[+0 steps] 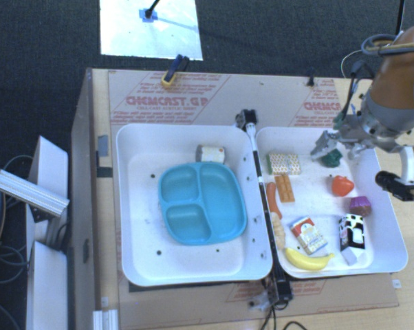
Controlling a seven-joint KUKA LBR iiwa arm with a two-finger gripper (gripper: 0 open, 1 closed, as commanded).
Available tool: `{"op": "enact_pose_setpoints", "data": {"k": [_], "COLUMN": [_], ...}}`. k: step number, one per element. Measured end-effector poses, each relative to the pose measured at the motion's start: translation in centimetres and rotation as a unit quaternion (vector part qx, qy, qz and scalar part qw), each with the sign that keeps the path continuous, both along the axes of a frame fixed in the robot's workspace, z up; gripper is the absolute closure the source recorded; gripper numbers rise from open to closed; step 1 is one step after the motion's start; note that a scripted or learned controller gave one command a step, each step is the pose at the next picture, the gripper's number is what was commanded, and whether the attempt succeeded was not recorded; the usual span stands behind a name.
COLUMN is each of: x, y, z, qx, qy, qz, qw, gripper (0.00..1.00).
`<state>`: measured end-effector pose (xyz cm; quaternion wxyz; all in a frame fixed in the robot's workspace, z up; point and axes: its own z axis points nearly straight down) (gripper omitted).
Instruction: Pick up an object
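Gripper (336, 148) at far edge of right bin (393, 239), fingers clamped on dark green object (331, 159), blue plate (201, 203) in left bin (135, 184).

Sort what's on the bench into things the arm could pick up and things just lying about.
For the job: tool, dark green item under it, tomato, banana, purple piece, red carton, cow-print carton, carrot.

Lying about: blue divided tray, small can, yellow-handled clamp.
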<state>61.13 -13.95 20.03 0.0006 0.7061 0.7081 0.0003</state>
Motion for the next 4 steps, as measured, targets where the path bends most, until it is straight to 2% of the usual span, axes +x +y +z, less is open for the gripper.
{"op": "enact_pose_setpoints", "data": {"k": [1,2,3,4], "x": [-6.5,-12.5,-12.3,-8.1], "y": [3.6,4.4,4.4,9.1], "z": [-6.8,-10.6,-9.5,0.8], "qx": [0.0005,0.0005,0.0004,0.0003], "qy": [0.001,0.001,-0.002,-0.001], "qz": [-0.001,-0.001,0.0,0.0], "qw": [1.0,1.0,1.0,1.0], "gripper": [0.0,0.0,1.0,1.0]}}
